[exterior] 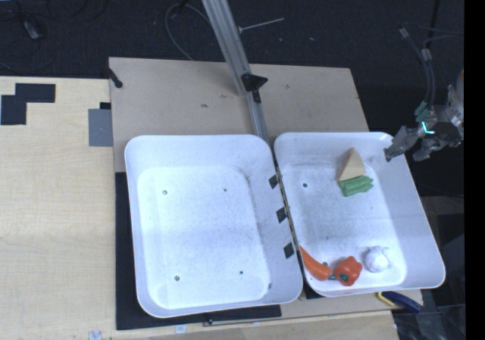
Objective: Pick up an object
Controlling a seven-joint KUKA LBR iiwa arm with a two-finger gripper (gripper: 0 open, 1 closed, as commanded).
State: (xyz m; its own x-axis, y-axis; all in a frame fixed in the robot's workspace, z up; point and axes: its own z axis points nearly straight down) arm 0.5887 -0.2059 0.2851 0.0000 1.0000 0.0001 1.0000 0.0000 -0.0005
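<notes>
Now, L to R, here's what you've got. Far left there's a pale wood surface [45, 202] w/ a few dark and grey patches near its top edge. Next comes the tabletop [227, 92], a tan board carrying both bins. A slanted metal rail [227, 32] runs down from the top of the view and ends just above the gap between the bins.

The left bin [140, 153] is white and shallow w/ a speckled floor. The right bin [428, 244] sits touching it, w/ small black clips along the shared edge.

In the right bin you'll see two groups, well apart. Upper middle: a tan wedge [352, 164] w/ a green piece [356, 186] touching its lower edge. Along the bottom wall: an orange carrot-like piece [314, 265] at the bin's lower left, a red pepper [348, 269] right beside it, then a white ball [377, 260] just right of the pepper.

The hand [413, 141] hovers at the bin's upper right corner, over the rim, apart from every object. You can't tell whether it's open or closed; it's too dark and small.
</notes>
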